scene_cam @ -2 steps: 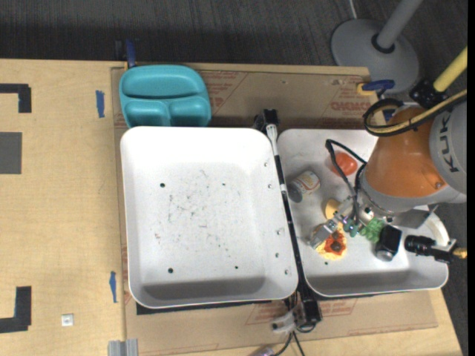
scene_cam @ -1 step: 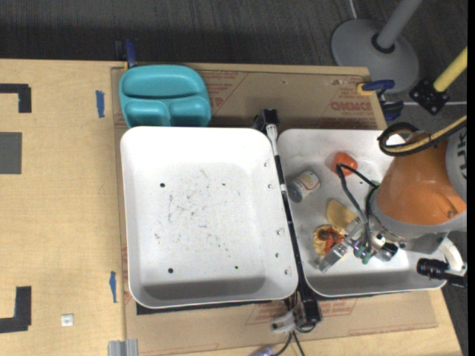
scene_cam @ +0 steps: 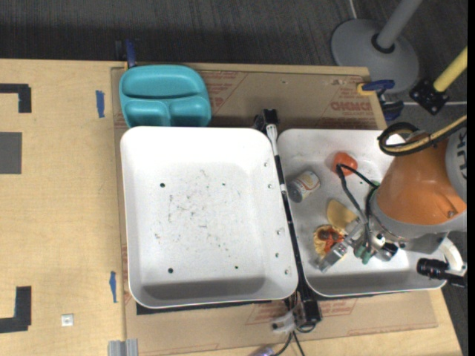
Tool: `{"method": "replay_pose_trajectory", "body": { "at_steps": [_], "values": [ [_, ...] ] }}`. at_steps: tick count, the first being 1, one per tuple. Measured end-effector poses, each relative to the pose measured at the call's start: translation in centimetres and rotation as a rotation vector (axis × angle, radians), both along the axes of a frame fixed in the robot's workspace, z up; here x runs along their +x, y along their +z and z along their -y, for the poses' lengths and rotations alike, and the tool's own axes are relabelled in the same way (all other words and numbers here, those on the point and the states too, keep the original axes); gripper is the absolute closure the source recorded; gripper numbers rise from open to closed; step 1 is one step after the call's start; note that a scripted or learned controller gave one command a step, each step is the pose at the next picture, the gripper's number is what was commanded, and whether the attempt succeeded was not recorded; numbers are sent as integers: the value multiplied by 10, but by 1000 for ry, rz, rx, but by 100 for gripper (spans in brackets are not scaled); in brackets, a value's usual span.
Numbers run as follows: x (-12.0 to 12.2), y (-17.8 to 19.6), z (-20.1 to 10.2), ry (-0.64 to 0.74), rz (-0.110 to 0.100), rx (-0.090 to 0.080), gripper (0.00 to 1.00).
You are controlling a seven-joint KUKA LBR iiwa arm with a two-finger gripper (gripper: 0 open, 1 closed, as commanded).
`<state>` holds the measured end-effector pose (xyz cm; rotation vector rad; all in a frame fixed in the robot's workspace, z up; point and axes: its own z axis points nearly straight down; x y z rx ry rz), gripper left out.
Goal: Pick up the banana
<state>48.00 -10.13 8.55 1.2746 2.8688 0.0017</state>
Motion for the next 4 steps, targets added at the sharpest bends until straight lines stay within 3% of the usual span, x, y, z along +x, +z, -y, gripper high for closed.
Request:
{"method": "replay_pose_trajectory", "body": {
  "at_steps": [1,2,3,4],
  "values": [
    [0,99,-101,322,2,-1,0],
    [19,157,-8,61,2,-2,0],
    [-1,74,-4,134,-2,0,0],
    [0,0,1,-20,-1,1,0]
  ]
}}
